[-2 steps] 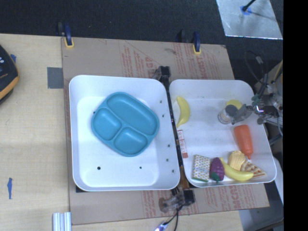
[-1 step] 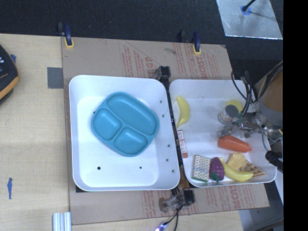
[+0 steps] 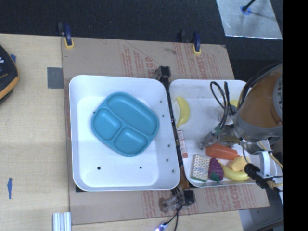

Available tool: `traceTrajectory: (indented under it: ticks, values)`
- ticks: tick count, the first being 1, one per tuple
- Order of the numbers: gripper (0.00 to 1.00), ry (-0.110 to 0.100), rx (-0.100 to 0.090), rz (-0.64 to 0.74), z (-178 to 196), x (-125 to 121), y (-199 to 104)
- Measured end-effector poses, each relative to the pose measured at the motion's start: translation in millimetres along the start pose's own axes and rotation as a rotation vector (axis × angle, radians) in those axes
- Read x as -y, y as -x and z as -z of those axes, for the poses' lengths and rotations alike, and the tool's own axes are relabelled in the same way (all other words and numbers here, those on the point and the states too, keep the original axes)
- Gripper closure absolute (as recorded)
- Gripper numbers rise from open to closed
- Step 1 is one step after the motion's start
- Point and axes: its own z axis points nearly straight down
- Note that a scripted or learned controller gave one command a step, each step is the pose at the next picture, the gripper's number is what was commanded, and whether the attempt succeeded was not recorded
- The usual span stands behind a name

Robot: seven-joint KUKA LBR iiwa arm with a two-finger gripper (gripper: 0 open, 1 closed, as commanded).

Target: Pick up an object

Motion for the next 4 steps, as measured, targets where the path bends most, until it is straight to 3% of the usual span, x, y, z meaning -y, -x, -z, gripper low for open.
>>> traceTrajectory:
  ticks: [1, 2, 3, 4]
  values:
    - [1.0, -0.001, 0.001, 0.003, 10.2, 0.0, 1.0]
    - [0.0, -0.001, 0.001, 0.003, 10.2, 0.1, 1.0]
    - [0.0, 0.001, 0.0, -0.002, -0.1, 26.5, -8.8]
    - [1.0, 0.0, 0.001, 0.002, 10.1, 26.3, -8.0]
